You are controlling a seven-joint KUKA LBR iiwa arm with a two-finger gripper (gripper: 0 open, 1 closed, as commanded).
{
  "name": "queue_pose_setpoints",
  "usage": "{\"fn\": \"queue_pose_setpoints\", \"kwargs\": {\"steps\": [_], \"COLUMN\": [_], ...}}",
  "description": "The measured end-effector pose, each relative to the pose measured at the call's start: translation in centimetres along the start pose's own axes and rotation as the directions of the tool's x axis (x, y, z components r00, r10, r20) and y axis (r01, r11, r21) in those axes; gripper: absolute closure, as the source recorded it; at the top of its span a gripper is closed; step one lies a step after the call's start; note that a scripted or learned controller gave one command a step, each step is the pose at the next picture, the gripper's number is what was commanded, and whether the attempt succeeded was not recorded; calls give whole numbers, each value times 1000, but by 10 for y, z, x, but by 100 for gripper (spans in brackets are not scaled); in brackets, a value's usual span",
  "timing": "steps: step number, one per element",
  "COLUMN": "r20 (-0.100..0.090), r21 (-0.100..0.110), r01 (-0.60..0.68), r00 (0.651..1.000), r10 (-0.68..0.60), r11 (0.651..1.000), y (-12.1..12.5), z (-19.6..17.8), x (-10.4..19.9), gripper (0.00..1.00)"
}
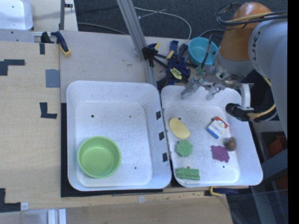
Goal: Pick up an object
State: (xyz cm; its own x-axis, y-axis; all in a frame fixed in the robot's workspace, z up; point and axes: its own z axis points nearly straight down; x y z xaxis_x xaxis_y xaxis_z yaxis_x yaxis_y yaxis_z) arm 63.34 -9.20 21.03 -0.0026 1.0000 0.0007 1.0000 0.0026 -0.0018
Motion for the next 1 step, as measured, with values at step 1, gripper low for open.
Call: {"fn": "queue_pose_setpoints", "kwargs": {"steps": [1], "r20": [0], "r21": [0], "r01": [0], "r00": [1000], "r10": [0], "r11": [1000], "y": [0], "z": [0], "x": [0], "gripper": [0]}}
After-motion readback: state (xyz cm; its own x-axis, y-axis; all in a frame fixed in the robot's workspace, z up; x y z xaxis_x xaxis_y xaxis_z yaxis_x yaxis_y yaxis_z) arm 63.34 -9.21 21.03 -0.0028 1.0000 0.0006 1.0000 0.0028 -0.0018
